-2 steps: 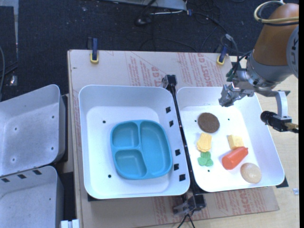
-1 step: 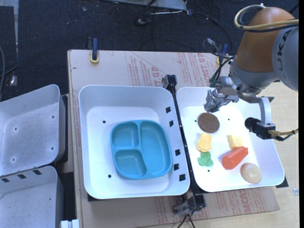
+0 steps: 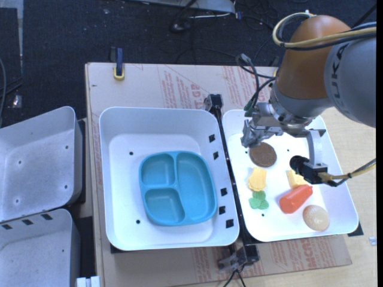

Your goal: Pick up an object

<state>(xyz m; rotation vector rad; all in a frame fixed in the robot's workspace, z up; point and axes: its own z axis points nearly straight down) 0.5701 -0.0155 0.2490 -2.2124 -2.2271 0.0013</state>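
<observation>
Two shallow white bins sit side by side on the pale wooden bench [image 3: 149, 76], which is the largest surface in view. The grey arm with the orange band [image 3: 314, 46] reaches in from the right and ends over the upper half of the right-hand white bin [image 3: 341, 178]. The left-hand white bin [image 3: 119, 160] holds one light-blue plastic tray with three compartments [image 3: 177, 188], lying flat near the middle of its floor.

The hand [image 3: 254, 137] hangs at the far left part of the right-hand bin, directly above the round brown flat disc [image 3: 263, 155]. Whether its grip is spread or closed cannot be told at this angle, and no object is visibly caught in it.

Below the disc lie the remaining objects, close together:
- orange-red carrot-shaped piece [image 3: 295, 198], tilted, near the bin centre;
- beige egg-shaped piece [image 3: 316, 217], just beside the carrot tip, toward the near right corner;
- yellow soft-looking piece [image 3: 258, 179], just below the disc;
- small yellow block [image 3: 294, 178], touching the carrot's upper end;
- small green leafy piece [image 3: 258, 201], just beside the yellow piece.
</observation>
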